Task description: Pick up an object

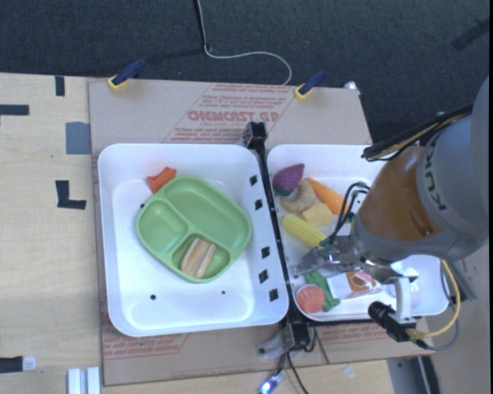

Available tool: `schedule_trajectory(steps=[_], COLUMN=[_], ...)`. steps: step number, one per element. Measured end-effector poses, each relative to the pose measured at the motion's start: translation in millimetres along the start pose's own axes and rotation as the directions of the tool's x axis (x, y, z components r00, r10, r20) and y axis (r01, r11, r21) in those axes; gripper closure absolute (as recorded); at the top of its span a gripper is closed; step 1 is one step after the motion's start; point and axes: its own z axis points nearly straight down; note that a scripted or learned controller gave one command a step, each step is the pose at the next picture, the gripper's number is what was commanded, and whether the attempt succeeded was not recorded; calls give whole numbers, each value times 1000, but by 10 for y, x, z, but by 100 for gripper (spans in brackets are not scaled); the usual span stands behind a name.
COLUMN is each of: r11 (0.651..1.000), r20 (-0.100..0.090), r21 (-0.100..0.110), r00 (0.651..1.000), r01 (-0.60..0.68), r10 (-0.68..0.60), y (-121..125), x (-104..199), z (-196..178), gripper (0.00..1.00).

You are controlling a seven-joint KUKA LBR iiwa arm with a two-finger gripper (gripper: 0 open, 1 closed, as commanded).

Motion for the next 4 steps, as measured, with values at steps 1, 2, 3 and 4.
schedule_trajectory(steps=[1,2,3,4], r11=[1000,1000,1000,1000], r20=[-1,0,-4,-1], r21=[3,2,-8,5], r00=[1000,1000,1000,1000], r01=[2,1,11,4], r10=[-2,-1,-11,-4], y=[323,313,666,631], x=[29,25,799,748], z=[3,-97,-1051,-1084], gripper=[0,100,100,100])
